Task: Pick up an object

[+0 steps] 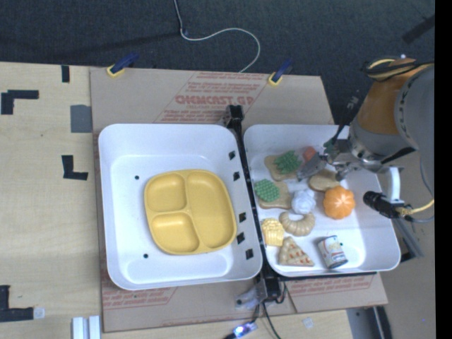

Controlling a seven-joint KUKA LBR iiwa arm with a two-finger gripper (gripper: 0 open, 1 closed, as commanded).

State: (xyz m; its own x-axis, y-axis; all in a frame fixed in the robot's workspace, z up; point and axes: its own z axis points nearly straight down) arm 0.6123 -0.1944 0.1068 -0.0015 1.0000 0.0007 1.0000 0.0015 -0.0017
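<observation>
The right bin (378, 253) holds several toy foods. An orange (339, 203) lies near its middle right, with a white ball (303, 202) and a tan croissant (299, 224) to its left. Two green waffle pieces (287, 162) (267, 189) rest on tan biscuits at the bin's left. A corn cob (272, 232), a pizza slice (293, 253) and a small can (331, 251) lie along the front. My gripper (313, 167) hangs low over the bin's upper middle, beside a small red piece (309, 152) and a tan oval piece (323, 182).
The left bin (116, 189) holds a yellow divided plate (189, 211). Black clips line the wall between the two bins (244, 189). The grey arm with its orange band (385, 104) comes in over the right bin's far right corner. A white cable (219, 34) lies behind the bins.
</observation>
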